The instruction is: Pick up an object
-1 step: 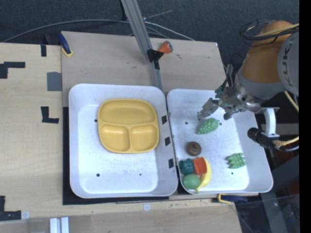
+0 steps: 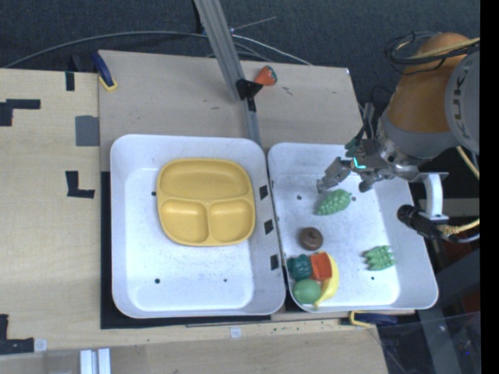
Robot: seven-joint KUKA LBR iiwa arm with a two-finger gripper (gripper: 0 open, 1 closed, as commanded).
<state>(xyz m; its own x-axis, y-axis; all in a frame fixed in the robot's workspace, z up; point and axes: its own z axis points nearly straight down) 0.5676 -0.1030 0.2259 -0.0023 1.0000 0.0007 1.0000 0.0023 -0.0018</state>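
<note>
No brand, label or readable writing shows on anything here; the black marks on the bench [image 2: 47, 232] at the left are plain tape shapes, not letters. The gripper [image 2: 348, 179] hangs over the upper part of the right bin [image 2: 405, 287], and its fingers [image 2: 331, 176] stand spread apart with nothing between them. One finger reaches down and to the left, its tip just above the green bumpy fruit [image 2: 333, 202], which lies on the bin floor just below and slightly left of the gripper; whether that tip touches the fruit cannot be told. The other finger sits to the right, apart from the fruit. Lower in the same bin lie a small brown round piece [image 2: 311, 238], a green leafy piece [image 2: 378, 257] near the right wall, and a cluster at the bottom edge: a dark green piece [image 2: 299, 267], an orange-red block [image 2: 320, 266], a yellow banana [image 2: 332, 281] and a light green ball [image 2: 307, 291], all packed close together. The left bin [image 2: 132, 287] holds a yellow divided plate [image 2: 207, 201] lying flat in its upper half.
</note>
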